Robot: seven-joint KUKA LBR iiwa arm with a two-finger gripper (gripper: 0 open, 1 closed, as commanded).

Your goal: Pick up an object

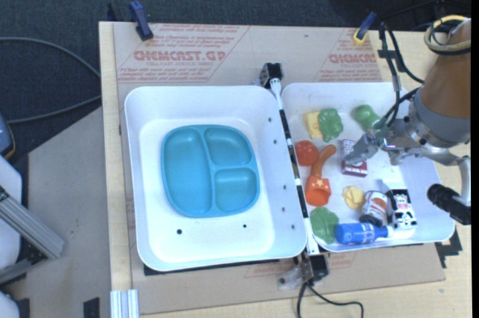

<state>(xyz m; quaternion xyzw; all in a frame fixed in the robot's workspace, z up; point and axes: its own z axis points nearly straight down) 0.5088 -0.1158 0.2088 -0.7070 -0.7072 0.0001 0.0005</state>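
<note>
A: Quick pass. Two white bins on the surface. The left bin (pixel 142 182) has a blue divided plate (pixel 211 169) sitting flat in its middle and no loose items, so it looks like the drop side. The right bin (pixel 430 230) is the pick side, with everything piled in.

B: What's in it?

A: Toys, mostly. Green leafy piece (pixel 329 122) and a yellow bit (pixel 313 123) near the far edge, another green piece (pixel 364 114) toward the far right corner. Orange-red pieces (pixel 314 170) along the divider side. Yellow lump (pixel 353 196) in the middle, blue bottle (pixel 359 233) lying flat at the near edge next to a green blob (pixel 323 221), a small can (pixel 374 208), and a black-and-white box (pixel 402 208) near the near right corner.

B: Claw?

A: The claw (pixel 367 147) comes in from the right and sits low over the middle of the right bin, directly above a small red-and-white packet (pixel 354 161). The grey fingers point down toward it and sit just at its top edge.

B: Open or closed? Holding it?

A: Cannot tell. The fingers blur together against the packet, so I can't read a gap or see a grip. The packet looks to be resting on the bin floor. My guess is that it's the target and nothing is lifted yet.

B: Risks?

A: The packet is flat and thin, so it could slip.
</note>
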